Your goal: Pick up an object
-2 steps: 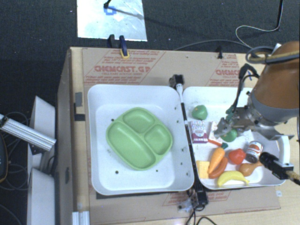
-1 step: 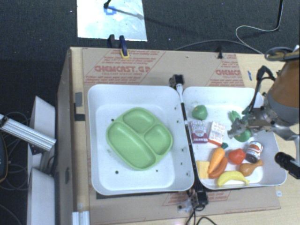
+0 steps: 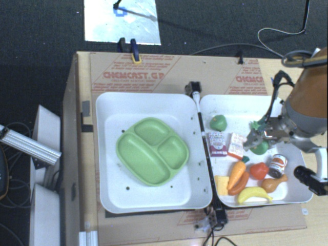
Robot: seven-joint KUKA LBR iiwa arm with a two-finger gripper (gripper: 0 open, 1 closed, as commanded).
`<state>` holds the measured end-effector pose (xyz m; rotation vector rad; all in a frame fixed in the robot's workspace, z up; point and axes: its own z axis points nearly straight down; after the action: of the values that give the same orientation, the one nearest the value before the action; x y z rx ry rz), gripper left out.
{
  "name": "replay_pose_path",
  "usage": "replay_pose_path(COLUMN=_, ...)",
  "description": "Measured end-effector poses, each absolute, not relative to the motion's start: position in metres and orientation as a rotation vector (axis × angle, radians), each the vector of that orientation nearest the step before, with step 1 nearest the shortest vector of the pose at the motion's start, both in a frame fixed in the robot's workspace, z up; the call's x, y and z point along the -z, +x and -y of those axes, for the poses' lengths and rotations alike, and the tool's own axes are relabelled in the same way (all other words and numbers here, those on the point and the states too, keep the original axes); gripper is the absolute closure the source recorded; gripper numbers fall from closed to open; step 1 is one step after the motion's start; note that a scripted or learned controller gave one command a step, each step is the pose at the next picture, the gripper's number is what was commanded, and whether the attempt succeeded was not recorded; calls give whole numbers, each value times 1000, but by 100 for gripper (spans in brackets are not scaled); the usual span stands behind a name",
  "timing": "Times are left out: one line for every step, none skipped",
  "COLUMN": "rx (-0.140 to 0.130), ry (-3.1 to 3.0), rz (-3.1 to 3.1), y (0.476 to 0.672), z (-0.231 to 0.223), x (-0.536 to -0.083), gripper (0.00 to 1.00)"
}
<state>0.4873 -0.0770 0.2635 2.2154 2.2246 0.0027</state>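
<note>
Hand seemingly touching green toy beneath it.

Arm cut off at right edge, green object partly hidden beneath gripper

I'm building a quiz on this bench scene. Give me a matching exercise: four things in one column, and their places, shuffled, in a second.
Things:
1. green divided plate
2. banana
3. green round fruit
4. gripper

Places:
A. near edge of the right bin
B. over the right bin's middle, beside a green object
C. middle of the left bin
D. far left part of the right bin

Pairs: 1-C, 2-A, 3-D, 4-B
</note>
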Motion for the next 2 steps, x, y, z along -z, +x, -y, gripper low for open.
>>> replay_pose_path(rx=-3, ry=2216, rz=-2226, y=487, z=-18, x=-277, gripper=100)
replay_pose_path(rx=-1, ry=2218, rz=-2222, y=487, z=51, x=-271, gripper=100)
